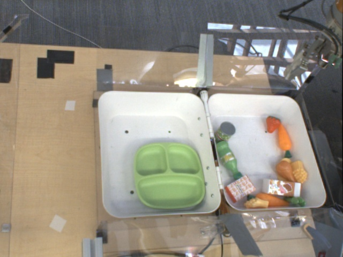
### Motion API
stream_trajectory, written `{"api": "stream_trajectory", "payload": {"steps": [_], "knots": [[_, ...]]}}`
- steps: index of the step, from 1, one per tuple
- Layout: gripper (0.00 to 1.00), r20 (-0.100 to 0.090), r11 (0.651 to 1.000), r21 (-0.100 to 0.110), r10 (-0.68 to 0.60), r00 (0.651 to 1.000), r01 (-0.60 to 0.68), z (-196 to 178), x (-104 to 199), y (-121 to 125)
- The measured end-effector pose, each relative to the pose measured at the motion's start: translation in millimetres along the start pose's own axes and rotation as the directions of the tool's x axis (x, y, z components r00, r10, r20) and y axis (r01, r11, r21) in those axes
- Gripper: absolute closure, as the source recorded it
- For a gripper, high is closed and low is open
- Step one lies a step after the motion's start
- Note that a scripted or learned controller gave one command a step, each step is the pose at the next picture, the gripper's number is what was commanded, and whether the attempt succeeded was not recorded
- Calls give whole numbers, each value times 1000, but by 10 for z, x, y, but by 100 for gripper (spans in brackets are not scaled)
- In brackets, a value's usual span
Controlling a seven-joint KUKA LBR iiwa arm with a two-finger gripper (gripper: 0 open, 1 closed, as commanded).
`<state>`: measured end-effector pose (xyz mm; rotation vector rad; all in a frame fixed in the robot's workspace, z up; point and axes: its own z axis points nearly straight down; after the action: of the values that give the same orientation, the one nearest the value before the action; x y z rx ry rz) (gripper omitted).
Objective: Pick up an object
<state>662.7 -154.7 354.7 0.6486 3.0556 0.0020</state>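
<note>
The right bin [252, 107] holds several toy foods. A green bottle [226, 157] lies by its left wall, with a grey round cap [227, 128] just above it. An orange carrot [280, 132] lies at the right. Below the carrot sit an orange and yellow piece [291, 170], a small white carton [282, 187], a red and white box [240, 187] and another carrot [269, 200]. My gripper [306, 58] hangs at the top right, beyond the bin's far corner and well away from all the objects.
A green divided plate [169, 175] lies in the left bin [123, 111]. A metal frame [252, 42] stands behind the right bin. Black cables [303, 7] run along the top right.
</note>
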Motion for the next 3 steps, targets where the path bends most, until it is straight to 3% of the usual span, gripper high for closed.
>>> {"api": "stream_trajectory", "payload": {"steps": [1, 2, 3], "knots": [[100, 4, 1000, 0, 0, 1000, 0, -1049, -12, -68], [100, -19, 996, 3, -94, 995, 94, 566, -29, -550], [100, 8, 1000, 0, -7, 1000, 7, -669, -94, -388]]}}
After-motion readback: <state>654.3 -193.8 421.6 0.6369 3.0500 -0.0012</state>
